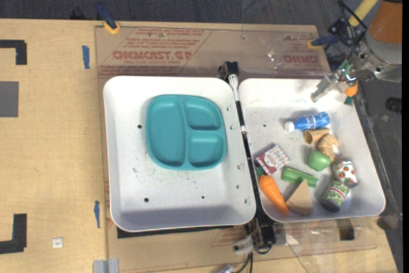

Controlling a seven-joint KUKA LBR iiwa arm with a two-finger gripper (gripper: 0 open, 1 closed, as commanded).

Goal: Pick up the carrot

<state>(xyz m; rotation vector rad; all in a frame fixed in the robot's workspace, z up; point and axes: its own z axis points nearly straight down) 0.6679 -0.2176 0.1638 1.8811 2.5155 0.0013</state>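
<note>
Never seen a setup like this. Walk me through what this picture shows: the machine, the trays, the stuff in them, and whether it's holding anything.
One camera looks down at a slant on a bench with two shallow white bins. The left bin holds a teal divided plate. The right bin holds small toy groceries: an orange carrot near its front left corner, a blue bottle, green pieces and a small can among them. The machine is a robot arm reaching in from the right; its claw hangs above the right bin's far corner, well away from the carrot. I cannot tell whether it is open, and I see nothing held in it.
</note>
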